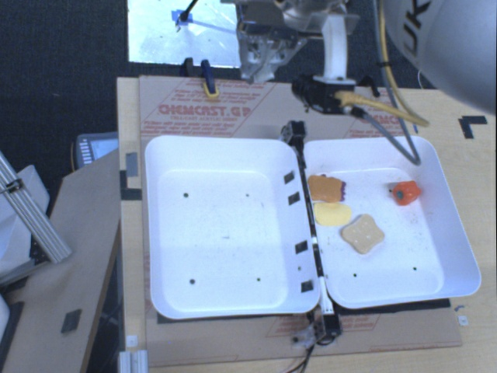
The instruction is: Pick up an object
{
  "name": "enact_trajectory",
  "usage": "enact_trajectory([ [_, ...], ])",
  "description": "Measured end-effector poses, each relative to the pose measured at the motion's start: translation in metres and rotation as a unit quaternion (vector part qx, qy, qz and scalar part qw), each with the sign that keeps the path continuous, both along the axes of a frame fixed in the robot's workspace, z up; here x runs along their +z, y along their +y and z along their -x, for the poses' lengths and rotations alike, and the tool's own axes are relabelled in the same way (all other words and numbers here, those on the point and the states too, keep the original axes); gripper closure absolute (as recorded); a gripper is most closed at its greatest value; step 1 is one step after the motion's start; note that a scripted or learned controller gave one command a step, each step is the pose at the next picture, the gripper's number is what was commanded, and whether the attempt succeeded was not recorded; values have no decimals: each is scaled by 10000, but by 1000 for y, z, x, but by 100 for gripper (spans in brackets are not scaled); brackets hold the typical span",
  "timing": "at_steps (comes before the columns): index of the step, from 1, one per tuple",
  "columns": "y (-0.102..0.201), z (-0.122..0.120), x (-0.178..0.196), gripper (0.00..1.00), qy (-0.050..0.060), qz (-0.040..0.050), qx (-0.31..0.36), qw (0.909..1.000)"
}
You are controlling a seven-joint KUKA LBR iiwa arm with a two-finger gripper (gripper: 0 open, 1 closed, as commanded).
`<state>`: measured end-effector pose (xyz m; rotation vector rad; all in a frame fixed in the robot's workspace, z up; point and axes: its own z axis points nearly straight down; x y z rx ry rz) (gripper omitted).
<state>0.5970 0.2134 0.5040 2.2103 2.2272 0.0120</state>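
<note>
Four small items lie in the right bin (443, 231). An orange piece with a purple edge (326, 188) sits near the bin's left wall. Just below it is a flat yellow piece (332, 214), and a tan wavy-edged piece (363, 234) touches its lower right. An orange-red object (404, 193) lies apart toward the right side. My gripper (260, 67) hangs high over the back of the bench, above the cardboard behind the left bin, well away from all the items. Nothing shows between its fingers.
The left bin (155, 231) sits beside the right one, joined by a black-clipped seam (303, 208). A yellow-and-blue clamp (208, 80) stands on the cardboard's back edge. Yellow and grey cables (388, 115) trail from the arm over the right bin's back rim.
</note>
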Motion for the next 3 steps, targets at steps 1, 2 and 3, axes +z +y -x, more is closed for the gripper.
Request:
enact_trajectory([
  [1, 22, -6, 33, 100, 9, 0, -3, 10000],
  [2, 21, -35, 31, 100, 24, 11, -36, 10000],
  [3, 21, -59, 31, 100, 25, 11, -39, 10000],
])
